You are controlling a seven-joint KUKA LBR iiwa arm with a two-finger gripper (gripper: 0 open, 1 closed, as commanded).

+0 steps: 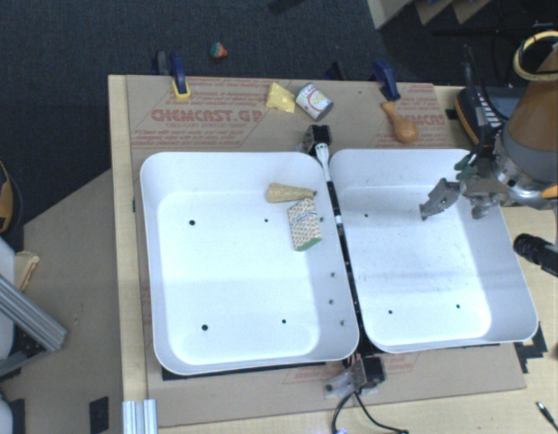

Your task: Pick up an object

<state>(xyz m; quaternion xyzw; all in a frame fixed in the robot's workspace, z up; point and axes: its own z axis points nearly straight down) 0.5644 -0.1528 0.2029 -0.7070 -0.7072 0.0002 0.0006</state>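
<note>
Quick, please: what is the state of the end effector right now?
End effector: above the right bin; open or closed cannot be told.

Both white bins (170,269) are showing smooth, slightly glossy plastic, the surface (134,116) is looking like matt brown cardboard with red print, the end effector (439,202) is appearing dull grey metal, and the floor (70,25) is wearing rough dark carpet.

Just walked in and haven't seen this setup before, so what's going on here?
A grey robot arm reaches in from the right, its gripper over the right bin, with nothing between its fingers. The things it could pick lie in the left bin near the top right corner: a tan cone-shaped piece and a patterned packet just below it. A few small items sit on the board behind the bins.
</note>
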